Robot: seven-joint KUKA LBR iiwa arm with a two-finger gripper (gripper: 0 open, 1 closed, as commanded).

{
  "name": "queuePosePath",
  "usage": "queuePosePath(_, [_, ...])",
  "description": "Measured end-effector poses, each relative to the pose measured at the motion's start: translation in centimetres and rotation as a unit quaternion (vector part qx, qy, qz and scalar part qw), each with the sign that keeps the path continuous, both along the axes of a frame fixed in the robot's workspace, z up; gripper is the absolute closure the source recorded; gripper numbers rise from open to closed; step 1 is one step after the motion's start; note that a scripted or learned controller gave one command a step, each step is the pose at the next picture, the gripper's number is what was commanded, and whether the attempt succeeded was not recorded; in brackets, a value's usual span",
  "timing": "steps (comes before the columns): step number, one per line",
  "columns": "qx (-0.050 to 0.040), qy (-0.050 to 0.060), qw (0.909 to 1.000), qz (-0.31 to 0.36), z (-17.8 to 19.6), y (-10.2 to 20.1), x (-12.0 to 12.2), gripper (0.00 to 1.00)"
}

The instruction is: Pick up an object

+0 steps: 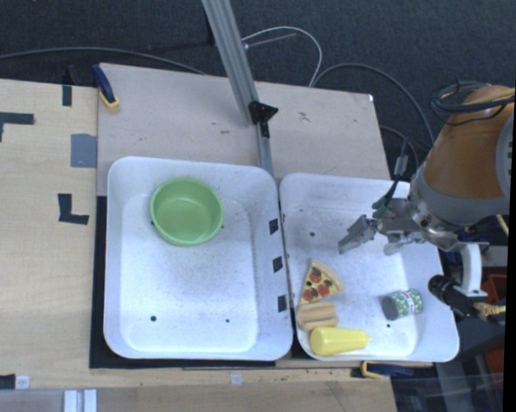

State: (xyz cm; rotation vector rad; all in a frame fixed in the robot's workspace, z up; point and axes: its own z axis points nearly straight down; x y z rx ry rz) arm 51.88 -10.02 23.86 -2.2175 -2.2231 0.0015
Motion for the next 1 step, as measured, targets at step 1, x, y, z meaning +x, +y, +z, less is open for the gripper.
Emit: queuePosePath(1, [0.0, 0.0, 1.0, 0.0, 0.01, -0.01, 0.0, 0.0])
